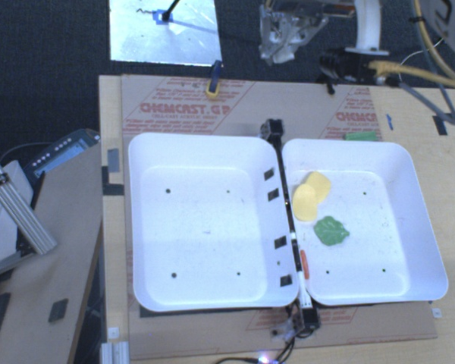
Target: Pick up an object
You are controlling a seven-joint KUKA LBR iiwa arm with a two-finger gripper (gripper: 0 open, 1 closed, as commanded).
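Lettering: "CHEMCAST GP" (185,108) reads on the counter sheet (235,101).
Right bin (409,203): you have yellow pieces (311,196) and green piece (332,230), well below the gripper (282,50).
Grip: undeterminable.

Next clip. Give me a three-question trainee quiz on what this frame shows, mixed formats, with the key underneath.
1. True or false: the green object lies in the left bin.
2. Multiple choice: the two yellow pieces in the right bin are A) overlapping near the divider, B) in opposite corners, C) stacked on the green object.
3. Fill in: the gripper is seen above the ___ edge of the bench.

Key: 1 false; 2 A; 3 far
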